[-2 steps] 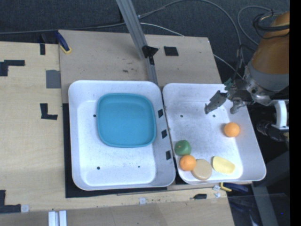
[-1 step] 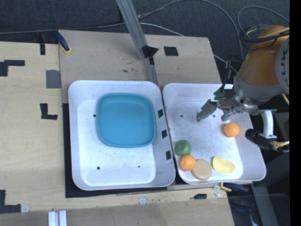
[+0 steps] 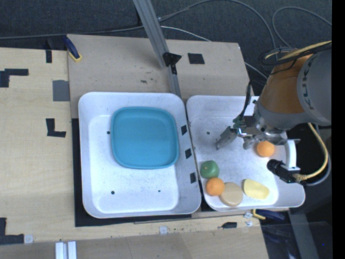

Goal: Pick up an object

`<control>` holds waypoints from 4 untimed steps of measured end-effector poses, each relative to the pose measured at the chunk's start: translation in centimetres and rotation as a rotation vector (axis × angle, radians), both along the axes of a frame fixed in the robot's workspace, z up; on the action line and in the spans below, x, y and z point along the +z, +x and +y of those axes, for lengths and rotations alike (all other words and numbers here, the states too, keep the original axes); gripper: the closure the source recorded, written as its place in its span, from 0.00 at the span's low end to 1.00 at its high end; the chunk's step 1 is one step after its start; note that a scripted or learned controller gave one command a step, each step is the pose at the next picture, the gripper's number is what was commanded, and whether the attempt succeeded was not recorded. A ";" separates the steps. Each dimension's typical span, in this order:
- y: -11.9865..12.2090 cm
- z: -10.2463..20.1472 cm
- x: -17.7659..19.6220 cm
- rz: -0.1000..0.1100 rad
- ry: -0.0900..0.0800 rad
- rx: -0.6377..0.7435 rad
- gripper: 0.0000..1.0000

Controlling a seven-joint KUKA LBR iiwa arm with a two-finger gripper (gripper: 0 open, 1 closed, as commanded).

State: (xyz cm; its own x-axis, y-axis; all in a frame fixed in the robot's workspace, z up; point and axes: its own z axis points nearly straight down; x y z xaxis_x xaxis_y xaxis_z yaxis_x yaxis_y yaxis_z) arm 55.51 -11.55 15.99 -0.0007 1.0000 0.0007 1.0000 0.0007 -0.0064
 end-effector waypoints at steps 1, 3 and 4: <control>-0.2 0.2 -6.3 0.000 0.000 0.000 0.00; 0.1 0.9 -0.7 -0.009 -0.001 0.000 1.00; 0.0 0.1 3.8 -0.009 -0.001 -0.001 1.00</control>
